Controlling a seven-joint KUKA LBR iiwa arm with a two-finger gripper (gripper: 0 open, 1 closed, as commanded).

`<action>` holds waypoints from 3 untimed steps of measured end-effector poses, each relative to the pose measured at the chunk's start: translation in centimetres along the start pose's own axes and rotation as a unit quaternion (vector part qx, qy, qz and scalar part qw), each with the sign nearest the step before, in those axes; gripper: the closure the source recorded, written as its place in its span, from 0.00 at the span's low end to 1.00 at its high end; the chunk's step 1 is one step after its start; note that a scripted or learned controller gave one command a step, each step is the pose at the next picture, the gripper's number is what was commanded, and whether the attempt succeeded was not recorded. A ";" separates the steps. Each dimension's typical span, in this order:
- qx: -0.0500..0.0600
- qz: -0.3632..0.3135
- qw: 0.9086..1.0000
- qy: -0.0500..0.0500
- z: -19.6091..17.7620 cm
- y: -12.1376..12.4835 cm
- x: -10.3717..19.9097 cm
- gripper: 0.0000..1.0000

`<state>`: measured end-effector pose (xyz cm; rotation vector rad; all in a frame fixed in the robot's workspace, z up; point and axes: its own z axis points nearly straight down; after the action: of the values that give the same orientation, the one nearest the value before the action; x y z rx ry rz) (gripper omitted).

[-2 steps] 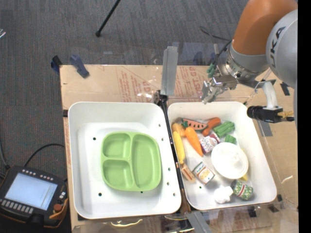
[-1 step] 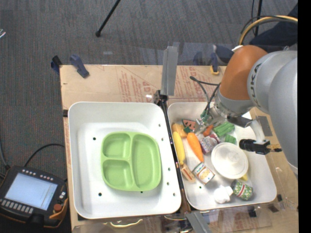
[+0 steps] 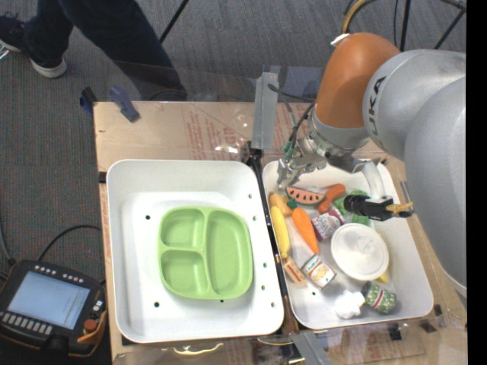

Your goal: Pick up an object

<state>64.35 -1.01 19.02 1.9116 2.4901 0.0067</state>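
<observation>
You have two shallow white bins (image 3: 122, 204), one green divided plate (image 3: 205, 251), one white round bowl (image 3: 359, 251), one orange carrot (image 3: 305, 229) and one yellow banana (image 3: 280, 232).

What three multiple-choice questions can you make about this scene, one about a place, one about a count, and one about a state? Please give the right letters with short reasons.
1. Where does the green plate lie?
A. in the left bin
B. in the right bin
C. on the floor

2. How many compartments does the green plate have?
A. two
B. three
C. five

3. How does the white bowl stand?
A. on its side
B. stacked on the green plate
C. upright, mouth up, among the toys

Answers:
1 A: the plate rests in the middle of the left bin.
2 B: two small sections sit beside one long section.
3 C: its round open mouth faces the camera in the right bin, near the orange carrot, while the pincer is at that bin's far end.
</observation>
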 end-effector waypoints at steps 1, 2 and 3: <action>0.000 -0.058 0.998 -0.002 -7.3 -1.6 -6.9 1.00; 0.003 -0.060 0.998 0.000 -7.0 -1.7 -6.7 0.00; 0.010 -0.057 0.998 0.003 6.8 -5.3 -10.0 0.00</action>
<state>61.84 -12.00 12.23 1.7754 2.6099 -0.0128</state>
